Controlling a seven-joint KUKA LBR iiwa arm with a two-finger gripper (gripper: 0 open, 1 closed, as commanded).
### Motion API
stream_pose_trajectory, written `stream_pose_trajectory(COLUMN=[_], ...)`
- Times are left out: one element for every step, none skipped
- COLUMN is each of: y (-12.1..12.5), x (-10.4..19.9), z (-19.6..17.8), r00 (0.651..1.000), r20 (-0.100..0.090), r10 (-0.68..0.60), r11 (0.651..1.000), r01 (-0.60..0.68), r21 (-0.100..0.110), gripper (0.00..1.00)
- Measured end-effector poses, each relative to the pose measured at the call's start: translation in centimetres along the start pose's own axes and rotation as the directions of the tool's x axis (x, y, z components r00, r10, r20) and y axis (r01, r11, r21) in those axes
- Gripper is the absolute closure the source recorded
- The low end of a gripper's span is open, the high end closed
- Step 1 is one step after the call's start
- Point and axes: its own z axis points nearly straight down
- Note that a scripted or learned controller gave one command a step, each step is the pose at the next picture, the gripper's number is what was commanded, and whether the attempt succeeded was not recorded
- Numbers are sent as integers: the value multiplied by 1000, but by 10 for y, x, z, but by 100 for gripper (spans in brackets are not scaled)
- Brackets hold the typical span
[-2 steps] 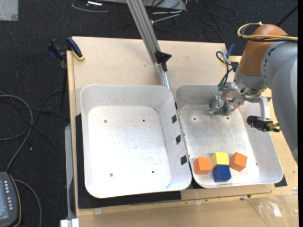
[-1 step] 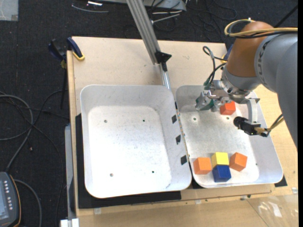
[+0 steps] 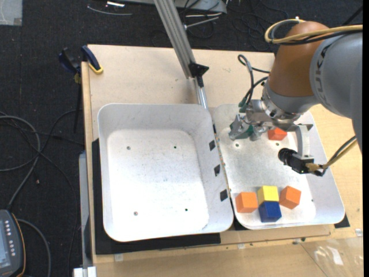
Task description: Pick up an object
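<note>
where the claw [image 3: 242, 129] hovers, a small orange cube [image 3: 277, 134] lies beside it

I count two white bins: the left bin [image 3: 115, 172] and the right bin [image 3: 331, 203]. Blocks come to five. Three are orange: one [image 3: 247, 201] and another [image 3: 290, 197] near the front of the right bin, a third [image 3: 277, 134] farther back beside the arm. I also see one yellow block [image 3: 268, 193] and one blue block [image 3: 270, 211].
</note>
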Motion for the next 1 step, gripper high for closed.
stream_pose_trajectory(y=[31], x=[68], z=[11], r00=[1000], r20=[0], r10=[-1], r11=[1000], r01=[1], r21=[1], gripper=[100])
